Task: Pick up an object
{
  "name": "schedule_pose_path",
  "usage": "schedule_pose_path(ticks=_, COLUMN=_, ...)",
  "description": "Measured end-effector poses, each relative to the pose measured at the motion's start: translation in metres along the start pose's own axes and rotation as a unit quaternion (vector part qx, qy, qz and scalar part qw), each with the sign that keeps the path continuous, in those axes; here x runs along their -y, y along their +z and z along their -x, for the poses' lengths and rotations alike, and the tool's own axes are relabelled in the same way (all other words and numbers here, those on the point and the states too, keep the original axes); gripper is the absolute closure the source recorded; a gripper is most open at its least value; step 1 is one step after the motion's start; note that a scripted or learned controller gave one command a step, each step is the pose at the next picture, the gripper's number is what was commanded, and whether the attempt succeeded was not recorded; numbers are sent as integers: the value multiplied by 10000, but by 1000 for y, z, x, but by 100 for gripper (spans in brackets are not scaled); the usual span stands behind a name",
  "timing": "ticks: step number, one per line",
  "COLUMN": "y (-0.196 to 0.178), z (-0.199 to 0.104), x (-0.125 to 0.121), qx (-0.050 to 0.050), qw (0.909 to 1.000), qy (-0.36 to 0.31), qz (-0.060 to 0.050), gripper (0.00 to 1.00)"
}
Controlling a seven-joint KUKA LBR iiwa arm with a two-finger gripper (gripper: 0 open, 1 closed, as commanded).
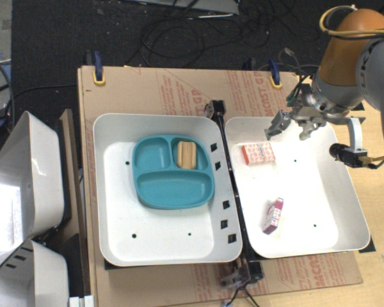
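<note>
Claw (292, 127) open, above right bin (345, 190)

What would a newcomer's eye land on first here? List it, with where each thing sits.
First the teal divided tray in the left bin, with a tan block in its upper right compartment. Next the arm's tool, open above the far edge of the right bin. Below it lie a pink-and-white packet and, nearer, a small purple-and-white box.
</note>
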State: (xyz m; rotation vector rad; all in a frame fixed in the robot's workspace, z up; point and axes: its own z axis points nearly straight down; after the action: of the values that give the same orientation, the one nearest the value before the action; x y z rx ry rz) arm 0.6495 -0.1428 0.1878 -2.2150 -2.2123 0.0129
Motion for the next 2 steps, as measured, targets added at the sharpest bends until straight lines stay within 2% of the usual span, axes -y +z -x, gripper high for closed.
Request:
schedule_pose_path(ticks=1, y=-9, z=0, x=-3, qx=11, qw=10000, qy=-12, qz=69, gripper=0)
schedule_pose_path(ticks=2, y=49, z=-1, x=7, qx=8, qw=10000, qy=1, qz=39, gripper=0)
